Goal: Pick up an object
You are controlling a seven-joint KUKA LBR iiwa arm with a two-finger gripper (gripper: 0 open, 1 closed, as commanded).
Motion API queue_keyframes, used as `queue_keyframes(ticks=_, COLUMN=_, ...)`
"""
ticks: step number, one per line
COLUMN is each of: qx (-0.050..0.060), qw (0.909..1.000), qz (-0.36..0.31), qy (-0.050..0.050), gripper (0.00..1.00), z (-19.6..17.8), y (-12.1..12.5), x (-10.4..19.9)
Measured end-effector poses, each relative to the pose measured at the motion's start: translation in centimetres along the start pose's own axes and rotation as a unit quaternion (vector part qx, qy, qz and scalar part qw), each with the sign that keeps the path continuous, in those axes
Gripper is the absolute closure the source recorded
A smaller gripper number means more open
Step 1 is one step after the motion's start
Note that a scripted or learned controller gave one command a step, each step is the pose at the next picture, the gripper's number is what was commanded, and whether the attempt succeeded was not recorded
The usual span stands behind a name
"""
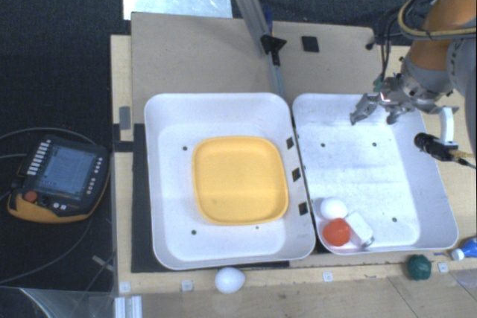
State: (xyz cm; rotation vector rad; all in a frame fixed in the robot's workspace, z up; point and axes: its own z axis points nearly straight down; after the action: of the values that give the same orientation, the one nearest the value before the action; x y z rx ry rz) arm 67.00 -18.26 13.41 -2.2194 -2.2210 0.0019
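Observation:
In the right bin, three small things huddle in the near left corner: a white egg-shaped ball, a red-orange ball and a small white block. A square yellow plate lies in the middle of the left bin. My gripper hovers over the far edge of the right bin, well away from the three things, with its two fingers spread apart and nothing between them.
A white egg lies on the bench in front of the left bin. A dark green ball and a blue-white item sit outside the right bin's near right corner. A teach pendant rests at far left.

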Motion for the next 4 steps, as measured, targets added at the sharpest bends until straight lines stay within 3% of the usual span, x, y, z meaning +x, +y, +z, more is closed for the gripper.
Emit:
queue_keyframes(ticks=1, qx=0.000, qw=1.0000, qz=0.000, qy=0.000, gripper=0.00, z=4.5, y=0.0, x=0.0)
queue_keyframes(ticks=2, qx=-0.003, qw=1.0000, qz=-0.001, qy=-0.001, gripper=1.00, z=3.2, y=0.1, x=0.0)
queue_keyframes(ticks=4, qx=-0.004, qw=1.0000, qz=0.000, qy=-0.001, gripper=1.00, z=-9.3, y=0.9, x=0.3)
